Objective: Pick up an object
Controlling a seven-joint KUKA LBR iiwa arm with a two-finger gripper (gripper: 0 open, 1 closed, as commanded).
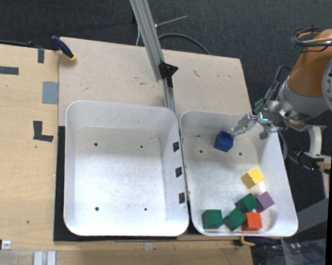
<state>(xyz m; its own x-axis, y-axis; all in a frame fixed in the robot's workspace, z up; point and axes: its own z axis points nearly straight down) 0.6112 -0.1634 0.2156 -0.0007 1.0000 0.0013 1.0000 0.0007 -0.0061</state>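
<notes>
The counter [125, 69] was a pale wooden surface carrying two shallow white bins side by side, with grey tape marks on its left part. The left bin [73, 168] was the larger of the two in the view. The right bin [285, 177] held all of the blocks. A grey metal rail [148, 29] ran at a slant from the top of the view down to the gap between the bins.

The arm [311, 77] entered from the right, its orange band at the top right and its grey wrist above the far right corner of the right bin. The claw [244, 126] pointed down and to the left over the upper part of the right bin. Its fingers appeared slightly apart with nothing visible between them.

The blue block [224, 141] lay on the floor of the right bin, just beside and below the claw tips; contact could not be determined. Well apart from it, toward the near right corner, lay the remaining blocks: a yellow block [253, 177], a purple block [265, 199], an orange block [253, 220] and green blocks [212, 218] clustered touching one another.

A blue and yellow clamp [64, 48] rested near the counter's far left corner.
</notes>
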